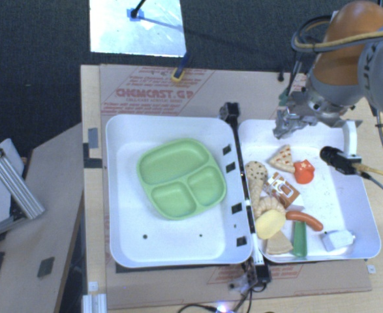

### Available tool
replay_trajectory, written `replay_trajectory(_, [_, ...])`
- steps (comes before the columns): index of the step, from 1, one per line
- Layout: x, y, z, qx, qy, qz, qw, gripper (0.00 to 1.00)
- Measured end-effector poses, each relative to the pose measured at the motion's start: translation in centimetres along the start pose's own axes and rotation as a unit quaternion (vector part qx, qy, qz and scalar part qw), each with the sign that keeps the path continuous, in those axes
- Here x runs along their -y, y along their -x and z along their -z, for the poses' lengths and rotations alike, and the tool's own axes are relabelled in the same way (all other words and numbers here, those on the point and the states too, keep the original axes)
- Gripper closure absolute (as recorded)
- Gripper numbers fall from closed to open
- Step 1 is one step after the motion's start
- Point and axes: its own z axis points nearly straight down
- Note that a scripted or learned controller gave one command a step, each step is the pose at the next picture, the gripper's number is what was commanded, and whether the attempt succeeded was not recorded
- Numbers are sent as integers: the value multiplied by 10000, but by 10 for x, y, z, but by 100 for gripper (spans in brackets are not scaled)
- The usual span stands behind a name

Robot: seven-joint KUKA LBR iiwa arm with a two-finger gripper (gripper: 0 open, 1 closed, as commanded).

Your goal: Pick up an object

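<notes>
Tan wedge (279,244) at the near edge of the right bin (354,201); green stick (299,241) just beside it, white block (338,240) toward the near right corner. Behind these, a yellow potato (270,223) touching the wedge, and a sausage (303,220). Mid-bin: orange-white packet (282,189), cookie (255,171), red piece (303,171), pizza slice (282,158). All lie loose, mostly in the bin's left half. Left bin (122,175): one green divided plate (181,178), lying flat. Both bins sit on the table (90,100). Arm (348,51) reaches in from the right. Jaws hang over the right bin's far left corner, just beyond the pizza slice. Wide or narrow: cannot tell from this angle.
</notes>
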Motion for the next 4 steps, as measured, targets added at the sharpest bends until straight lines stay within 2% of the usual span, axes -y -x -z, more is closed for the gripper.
replay_trajectory(2, [58, -79, 8, 1, -12, -7, 10000, 100])
replay_trajectory(3, [86, -125, -11, -5, -16, 0, 10000, 100])
replay_trajectory(4, [95, -138, -14, 3, -9, -12, 10000, 100])
